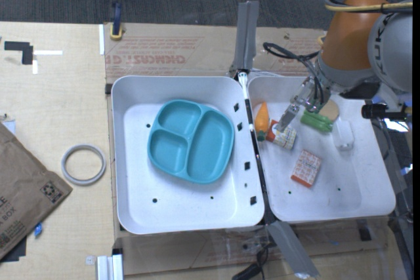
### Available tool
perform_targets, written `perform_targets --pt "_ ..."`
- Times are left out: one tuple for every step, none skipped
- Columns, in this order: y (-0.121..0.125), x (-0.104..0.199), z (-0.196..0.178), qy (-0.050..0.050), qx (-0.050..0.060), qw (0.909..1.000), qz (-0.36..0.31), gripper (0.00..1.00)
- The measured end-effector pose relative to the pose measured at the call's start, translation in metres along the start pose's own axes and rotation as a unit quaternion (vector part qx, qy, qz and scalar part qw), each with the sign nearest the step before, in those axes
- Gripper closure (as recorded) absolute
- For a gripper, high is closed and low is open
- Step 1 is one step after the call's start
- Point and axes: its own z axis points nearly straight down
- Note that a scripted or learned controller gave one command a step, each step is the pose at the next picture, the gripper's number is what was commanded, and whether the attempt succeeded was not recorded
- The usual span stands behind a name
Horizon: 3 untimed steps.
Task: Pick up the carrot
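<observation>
The carrot point(262, 117) is a short orange piece lying in the right bin point(341, 203), close against its left wall near the back. My gripper point(286, 120) hangs low over the same bin, just right of the carrot and above a small patterned block point(285, 137). Nothing shows as held in it. The arm's orange band point(346, 33) sits above and to the right.
A green piece point(317, 121), a tan round item point(330, 109), a white object point(344, 134) and a red-and-white box point(306, 168) share the right bin. A blue divided plate point(191, 140) lies in the left bin point(131, 200). A tape ring point(83, 162) rests on the bench.
</observation>
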Motion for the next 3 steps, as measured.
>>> perform_targets --pt "0.017 -0.011 -0.064 -0.001 0.000 0.9948 -0.102 0.00" --pt "0.004 -0.006 0.031 -0.002 -0.001 0.9719 -0.236 0.00" --pt "-0.003 0.059 -0.063 0.001 0.000 0.9536 -0.301 0.00"
